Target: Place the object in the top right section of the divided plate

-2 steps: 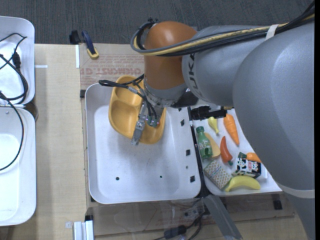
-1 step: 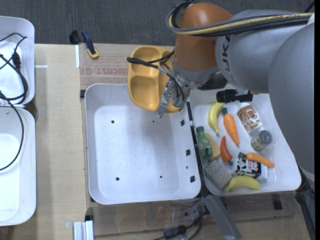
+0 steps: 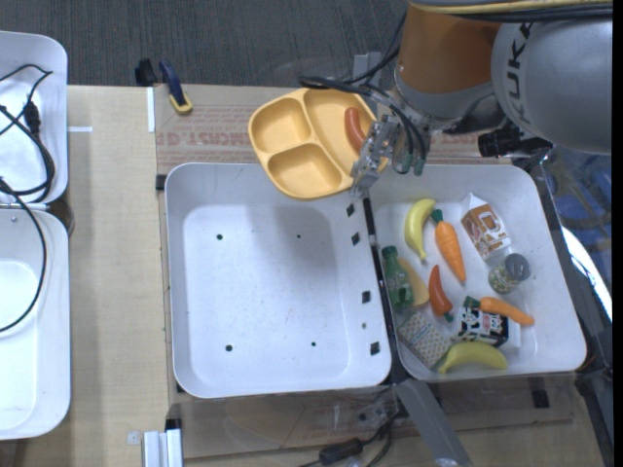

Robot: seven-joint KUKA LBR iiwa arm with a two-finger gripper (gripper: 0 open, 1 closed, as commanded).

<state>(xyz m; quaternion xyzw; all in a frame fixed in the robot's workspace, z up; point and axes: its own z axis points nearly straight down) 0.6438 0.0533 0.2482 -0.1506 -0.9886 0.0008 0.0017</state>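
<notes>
Gripper point(image 3: 375, 159) hangs over the plate's point(image 3: 292, 134) right rim; open or shut, cannot tell. Sausage point(image 3: 353, 125), a reddish toy, lies in the plate's top right section, just beside the gripper. It looks light, stiff and smooth, so likely slippery; best taken across its narrow middle.

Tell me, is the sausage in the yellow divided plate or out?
In: the sausage lies inside the plate's right-hand section, beside the pincer.

A divided plate point(image 3: 292, 144) sits behind two side-by-side bins point(image 3: 195, 290).
</notes>
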